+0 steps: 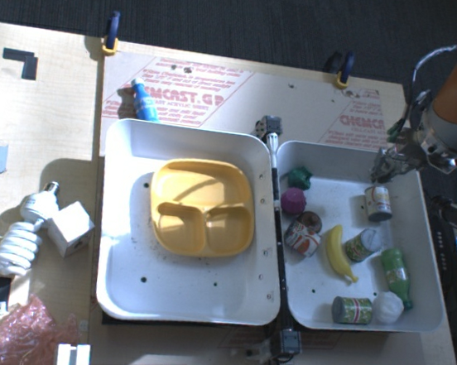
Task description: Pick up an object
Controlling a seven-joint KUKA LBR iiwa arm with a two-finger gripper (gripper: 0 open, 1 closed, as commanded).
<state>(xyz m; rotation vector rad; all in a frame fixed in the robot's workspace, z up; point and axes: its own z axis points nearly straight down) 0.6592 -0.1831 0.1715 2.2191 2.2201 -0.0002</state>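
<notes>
My gripper (386, 170) hangs over the far right corner of the right bin (429, 246), just above a silver can (378, 204) that lies near the bin's back wall. Whether it touches the can is hidden. Also in this bin are a small green piece (299, 178), a magenta ball (294, 201), a red-and-white can (303, 241), a banana (339, 252), a green can (360, 245), a green bottle (396, 276), a white ball (389, 307) and a lying green can (352, 310).
The left bin (118, 263) holds a yellow divided plate (203, 207). Outside on the left lie a spiral light bulb (21, 234), a white box (71, 226) and pink plastic wrap (21, 334). A blue object (146, 101) sits behind the left bin.
</notes>
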